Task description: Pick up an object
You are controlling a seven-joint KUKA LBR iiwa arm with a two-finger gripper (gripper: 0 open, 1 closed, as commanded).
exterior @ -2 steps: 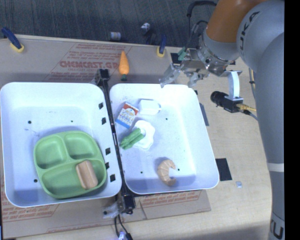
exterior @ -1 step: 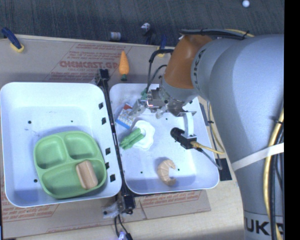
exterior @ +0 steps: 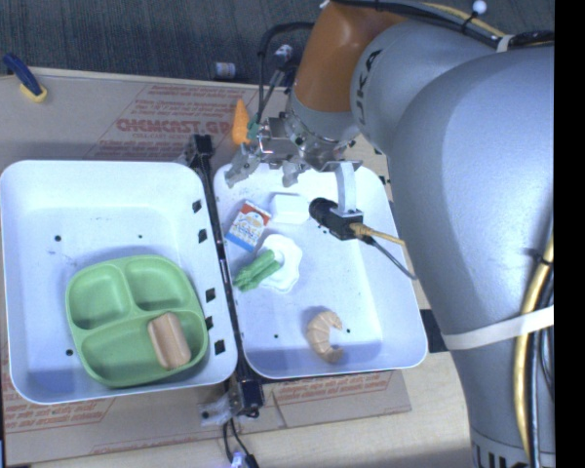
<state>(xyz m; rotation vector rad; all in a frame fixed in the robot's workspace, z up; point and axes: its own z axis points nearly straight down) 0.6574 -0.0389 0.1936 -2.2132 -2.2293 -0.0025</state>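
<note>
Currently the hand (exterior: 266, 167) is seen over the right bin's (exterior: 395, 344) far edge, finger state cannot be told; small carton (exterior: 247, 228) just below it, green item (exterior: 256, 269) and croissant (exterior: 323, 333) further below

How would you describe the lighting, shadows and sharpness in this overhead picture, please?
In the camera view, light is even and soft; the white right bin shows bluish shadow along its near wall, as does the left bin. The big grey arm nearest the lens looks soft and smooth, while the green tray and croissant are fairly sharp. The hand is small and cluttered.
</note>
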